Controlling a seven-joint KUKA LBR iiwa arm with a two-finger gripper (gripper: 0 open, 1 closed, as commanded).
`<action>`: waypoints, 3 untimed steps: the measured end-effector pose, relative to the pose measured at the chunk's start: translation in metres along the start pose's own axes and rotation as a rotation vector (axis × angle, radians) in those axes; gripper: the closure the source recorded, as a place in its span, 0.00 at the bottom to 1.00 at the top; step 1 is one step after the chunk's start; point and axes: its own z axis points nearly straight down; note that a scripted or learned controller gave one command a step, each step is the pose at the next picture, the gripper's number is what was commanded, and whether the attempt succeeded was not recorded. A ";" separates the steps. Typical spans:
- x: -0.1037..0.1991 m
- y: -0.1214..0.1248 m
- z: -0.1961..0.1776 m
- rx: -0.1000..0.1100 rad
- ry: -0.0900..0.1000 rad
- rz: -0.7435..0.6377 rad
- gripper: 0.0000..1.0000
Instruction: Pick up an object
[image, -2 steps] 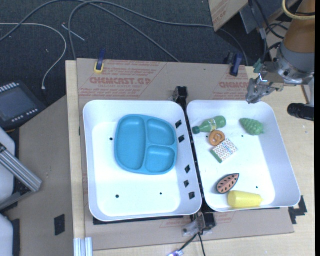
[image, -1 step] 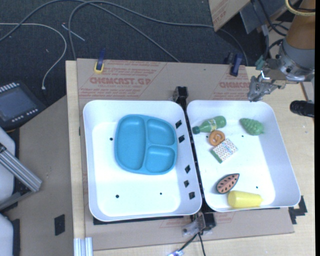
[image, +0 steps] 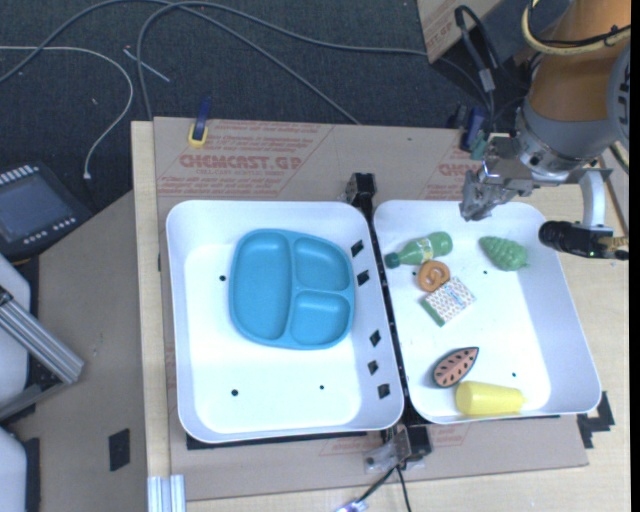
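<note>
Camera view looks down on a bench (image: 260, 150) of brown board that carries two shallow white bins side by side. The left bin (image: 200, 330) holds a blue divided plate (image: 292, 288), lying flat near its middle. The right bin (image: 560, 330) holds the small things. The grey arm (image: 570, 90), with its orange band, reaches in from the upper right and ends in the gripper (image: 482, 205), which hangs over the back edge of the right bin, above bare white floor. Nothing shows between its tips, and it touches none of the objects; how far the pincer stands apart cannot be told from this angle. In the right bin, a yellow cylinder (image: 489, 398) lies on its side near the front edge, just beside a brown leaf-shaped piece (image: 455, 366). A green bottle (image: 420, 248) lies toward the back left, near a green leafy lump (image: 503, 252) to its right. A small patterned packet (image: 449, 300) sits mid-bin, with a little orange ring (image: 434, 275) touching its upper edge, just below the bottle.
</note>
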 end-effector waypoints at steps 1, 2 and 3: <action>0.049 -0.004 -0.001 -0.002 -0.001 0.000 1.00; 0.106 -0.017 0.001 -0.001 0.000 -0.002 1.00; 0.149 -0.028 0.024 0.001 -0.001 0.000 1.00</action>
